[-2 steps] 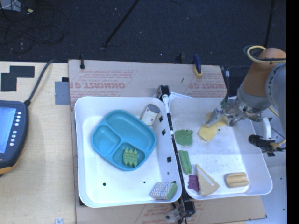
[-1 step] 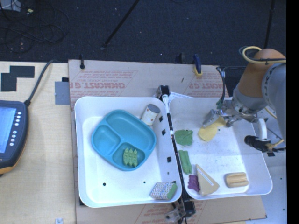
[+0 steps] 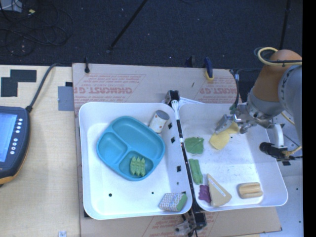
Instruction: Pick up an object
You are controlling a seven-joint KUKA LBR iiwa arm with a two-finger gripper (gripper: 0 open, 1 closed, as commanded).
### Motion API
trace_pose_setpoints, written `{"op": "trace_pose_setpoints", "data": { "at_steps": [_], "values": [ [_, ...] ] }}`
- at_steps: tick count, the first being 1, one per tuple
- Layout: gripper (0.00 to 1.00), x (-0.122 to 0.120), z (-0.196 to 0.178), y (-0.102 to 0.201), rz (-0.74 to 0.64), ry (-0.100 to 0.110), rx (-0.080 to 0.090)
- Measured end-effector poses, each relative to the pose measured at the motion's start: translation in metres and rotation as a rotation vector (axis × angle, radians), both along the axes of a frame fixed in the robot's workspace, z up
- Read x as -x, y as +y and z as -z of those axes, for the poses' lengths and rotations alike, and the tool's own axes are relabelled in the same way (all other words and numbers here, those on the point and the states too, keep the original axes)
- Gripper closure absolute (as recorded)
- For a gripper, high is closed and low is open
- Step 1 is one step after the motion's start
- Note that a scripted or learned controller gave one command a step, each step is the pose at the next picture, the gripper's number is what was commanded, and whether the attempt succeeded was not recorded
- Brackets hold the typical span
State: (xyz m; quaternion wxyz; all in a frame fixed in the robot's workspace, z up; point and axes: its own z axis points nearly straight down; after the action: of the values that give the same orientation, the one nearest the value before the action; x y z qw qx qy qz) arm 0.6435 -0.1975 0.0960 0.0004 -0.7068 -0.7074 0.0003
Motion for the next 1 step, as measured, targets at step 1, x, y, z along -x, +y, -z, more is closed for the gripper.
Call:
{"op": "trace_pose_setpoints", "data": {
  "at_steps": [1],
  "values": [
    [0.0, 0.0001, 0.0089, 0.0145, -0.001, 0.003, -0.001]
  ]
}}
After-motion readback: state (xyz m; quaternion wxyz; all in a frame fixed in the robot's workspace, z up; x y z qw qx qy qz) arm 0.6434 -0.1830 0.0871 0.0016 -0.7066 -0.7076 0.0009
